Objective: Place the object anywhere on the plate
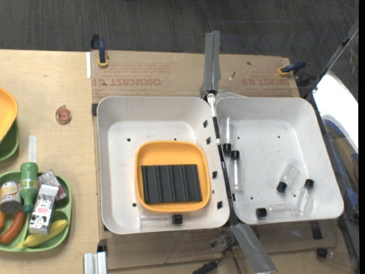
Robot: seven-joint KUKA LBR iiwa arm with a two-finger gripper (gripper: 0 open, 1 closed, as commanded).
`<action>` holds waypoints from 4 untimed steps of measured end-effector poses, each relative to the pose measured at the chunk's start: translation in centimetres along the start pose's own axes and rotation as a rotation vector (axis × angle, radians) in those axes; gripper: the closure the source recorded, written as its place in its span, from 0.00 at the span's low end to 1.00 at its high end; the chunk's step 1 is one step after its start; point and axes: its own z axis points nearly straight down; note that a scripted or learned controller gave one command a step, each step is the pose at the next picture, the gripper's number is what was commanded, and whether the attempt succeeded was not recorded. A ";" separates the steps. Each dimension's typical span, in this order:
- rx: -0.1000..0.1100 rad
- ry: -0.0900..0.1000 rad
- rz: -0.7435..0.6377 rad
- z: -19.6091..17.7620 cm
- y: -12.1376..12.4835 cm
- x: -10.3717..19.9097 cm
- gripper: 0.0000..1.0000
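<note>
An orange-yellow square plate [171, 150] lies in the left white bin [114, 153], slightly toward its front. A dark grey ribbed block [171, 183] lies flat on the plate and covers most of its floor. In front of the plate, against the bin's front wall, lies a clear vial [161, 220] with a black cap. The right white bin [319, 153] holds several clear vials with black caps: two end to end along its left wall [228, 135] [235, 169], and three near its front right corner [287, 178] [305, 194] [275, 211].
A green tray [63, 221] of toy food stands on the wooden bench at left, with a yellow bowl [5, 116] behind it. Both bins rest on cardboard [154, 79] held by clamps [100, 50] [291, 68]. A grey bar [211, 61] rises behind the gap between the bins.
</note>
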 end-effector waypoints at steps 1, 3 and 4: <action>0.000 0.000 0.000 0.0 0.0 0.0 0.00; -0.003 0.004 -0.430 1.0 -0.2 0.5 1.00; -0.003 0.004 -0.429 1.0 -0.2 0.5 0.00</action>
